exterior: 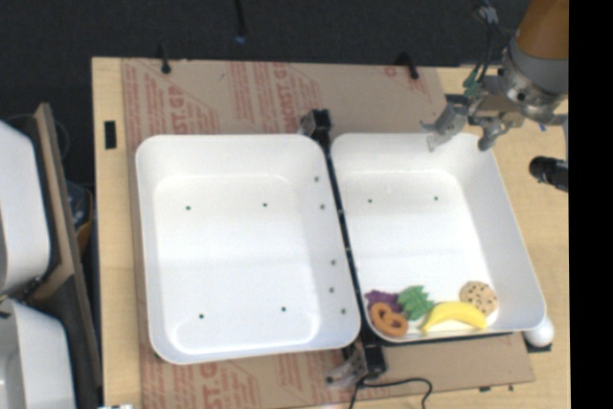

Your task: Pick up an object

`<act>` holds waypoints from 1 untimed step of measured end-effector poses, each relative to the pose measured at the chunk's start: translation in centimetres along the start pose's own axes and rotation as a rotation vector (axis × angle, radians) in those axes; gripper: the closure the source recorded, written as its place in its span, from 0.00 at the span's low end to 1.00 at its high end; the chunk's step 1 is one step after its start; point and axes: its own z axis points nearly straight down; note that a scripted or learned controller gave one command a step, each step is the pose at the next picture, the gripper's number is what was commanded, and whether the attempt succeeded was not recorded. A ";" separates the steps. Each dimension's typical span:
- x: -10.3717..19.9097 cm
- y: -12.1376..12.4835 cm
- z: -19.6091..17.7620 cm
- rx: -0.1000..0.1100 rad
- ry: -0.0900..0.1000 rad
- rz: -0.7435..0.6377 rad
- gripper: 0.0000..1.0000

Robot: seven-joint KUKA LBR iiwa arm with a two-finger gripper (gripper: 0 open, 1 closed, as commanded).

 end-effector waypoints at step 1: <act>0.0 0.1 -0.4 -0.006 -0.001 -0.001 0.00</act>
